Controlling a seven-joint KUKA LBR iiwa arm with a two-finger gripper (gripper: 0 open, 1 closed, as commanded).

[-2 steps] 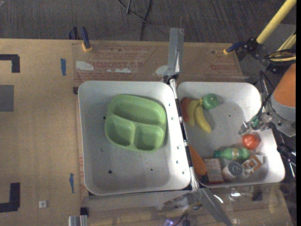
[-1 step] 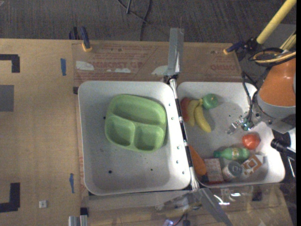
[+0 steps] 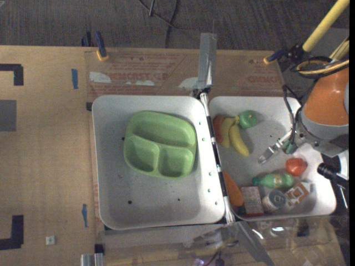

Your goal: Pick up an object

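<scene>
From my seat I see the claw (image 3: 267,154) low over the bare floor of the right bin (image 3: 266,108), its two thin fingers slightly spread with nothing between them; the grey arm (image 3: 327,107) with its orange band comes in from the right edge. Just left of the claw lies a yellow banana (image 3: 238,139), a second yellow piece (image 3: 226,131) beside it, a red piece (image 3: 218,122) against the bin's left wall and a green pepper (image 3: 248,118) at the banana's top end. To the claw's right sits a red tomato (image 3: 296,166); just below that lies a green bottle (image 3: 274,180) on its side. Along the bin's near wall I make out an orange carrot (image 3: 233,189), a reddish packet (image 3: 252,200), a small can (image 3: 273,200) and an orange-and-white carton (image 3: 298,193), all close together; the claw touches none of them. The left bin (image 3: 138,204) holds a green divided plate (image 3: 161,144), well apart from the claw. Both bins rest on the wooden worktop (image 3: 44,148), which carries blue tape marks (image 3: 74,78).
</scene>
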